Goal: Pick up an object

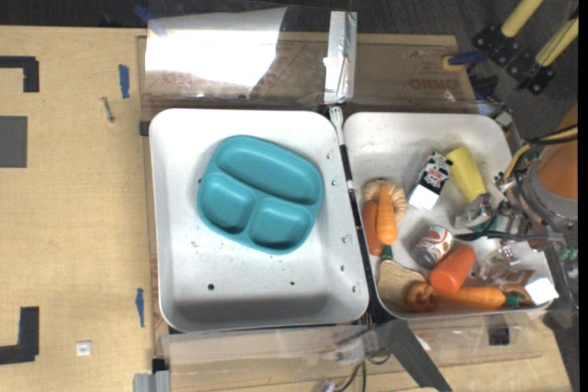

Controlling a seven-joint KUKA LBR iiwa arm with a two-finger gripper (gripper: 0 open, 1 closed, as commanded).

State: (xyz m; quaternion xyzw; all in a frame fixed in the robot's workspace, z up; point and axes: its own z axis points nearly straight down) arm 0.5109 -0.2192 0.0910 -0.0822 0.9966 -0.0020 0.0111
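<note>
the grey arm's two-finger gripper [491, 218] hangs low over the right white bin [390, 131]; whether it is released or clenched, i cannot tell. an orange plastic carrot-shaped toy [452, 271] lies just beside it at seven o'clock, long axis slanting.

Teal divided plate [261, 193], white bins [175, 197], yellow block [466, 173], orange carrot [386, 220]

We are seeing the arm [556, 184] cut off by the right edge. Its wrist is covering the right bin's [367, 131] right wall, and we are unable to resolve the fingers among the cables there. The carrot [470, 296] is partly hiding a tan piece [395, 278] beneath it. The small can's [432, 243] label is reading too blurred to identify.
</note>
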